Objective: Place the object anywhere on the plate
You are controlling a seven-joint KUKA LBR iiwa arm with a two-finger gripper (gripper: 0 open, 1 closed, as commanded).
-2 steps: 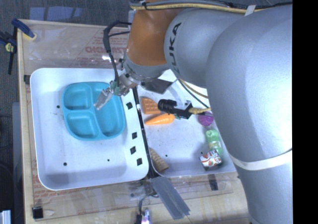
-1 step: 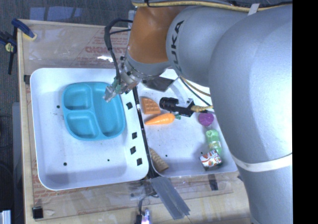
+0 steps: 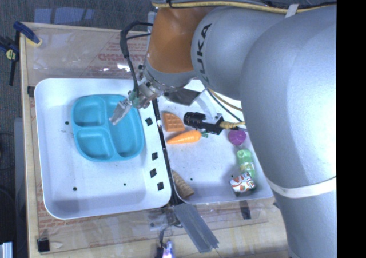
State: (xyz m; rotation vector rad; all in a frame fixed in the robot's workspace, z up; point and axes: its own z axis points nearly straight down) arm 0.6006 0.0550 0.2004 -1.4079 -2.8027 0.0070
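A blue plate [image 3: 106,131] with three compartments lies in the left white bin [image 3: 57,188]. My gripper [image 3: 119,115] hangs over the plate's upper right compartment, close to the rim beside the divider between the bins. I see nothing clearly held in it. In the right bin [image 3: 211,194] an orange carrot [image 3: 184,137] lies near the divider, with a tan waffle-like piece [image 3: 171,120] just above it.
The right bin also holds a purple item [image 3: 237,135], a green bottle [image 3: 245,159], a red-and-white can [image 3: 243,183] and a brown cone [image 3: 183,185] at the front edge. The grey arm covers the right bin's back part.
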